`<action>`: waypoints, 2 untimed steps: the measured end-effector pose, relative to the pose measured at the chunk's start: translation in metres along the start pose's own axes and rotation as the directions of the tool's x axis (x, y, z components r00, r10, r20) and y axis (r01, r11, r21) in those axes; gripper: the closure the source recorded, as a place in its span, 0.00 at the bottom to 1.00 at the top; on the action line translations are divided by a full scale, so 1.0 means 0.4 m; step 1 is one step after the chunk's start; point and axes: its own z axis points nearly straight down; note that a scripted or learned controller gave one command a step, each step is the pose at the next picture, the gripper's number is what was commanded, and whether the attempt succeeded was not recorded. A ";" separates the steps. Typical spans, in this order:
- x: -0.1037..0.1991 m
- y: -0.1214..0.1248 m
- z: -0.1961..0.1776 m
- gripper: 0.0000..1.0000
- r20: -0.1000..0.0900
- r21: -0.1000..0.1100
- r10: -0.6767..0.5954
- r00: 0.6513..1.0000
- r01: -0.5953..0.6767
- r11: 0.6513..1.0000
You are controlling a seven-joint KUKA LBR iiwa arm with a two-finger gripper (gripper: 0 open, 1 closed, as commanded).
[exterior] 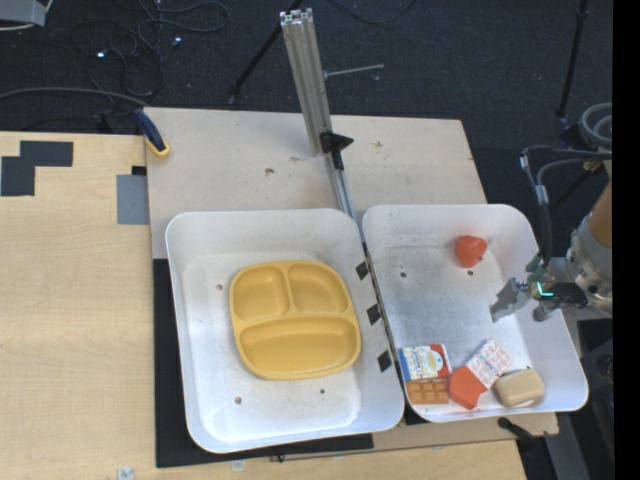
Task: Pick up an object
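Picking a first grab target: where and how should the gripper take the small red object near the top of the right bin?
Judging by its pose, come straight down on the red object and close across its rounded middle; it lies alone on the right bin floor, free on all sides.

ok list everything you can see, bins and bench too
bins: 2, white, side by side on the bench
plate: 1, yellow, three compartments, in the left bin
red object: 1, red, upper part of the right bin
carton: 1, white and red, near edge of the right bin
waffle: 1, orange, beside the carton
red block: 1, red, right of the waffle
packet: 1, white and pink, above the block
tan lump: 1, tan, right bin's near right corner
post: 1, metal, behind the bins
gripper: 1, grey, over the right bin's right side
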 end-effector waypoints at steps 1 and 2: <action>0.000 0.001 -0.002 0.00 0.001 -0.002 0.000 1.000 0.000 1.000; -0.009 -0.006 0.156 0.00 -0.002 0.005 0.000 1.000 0.000 1.000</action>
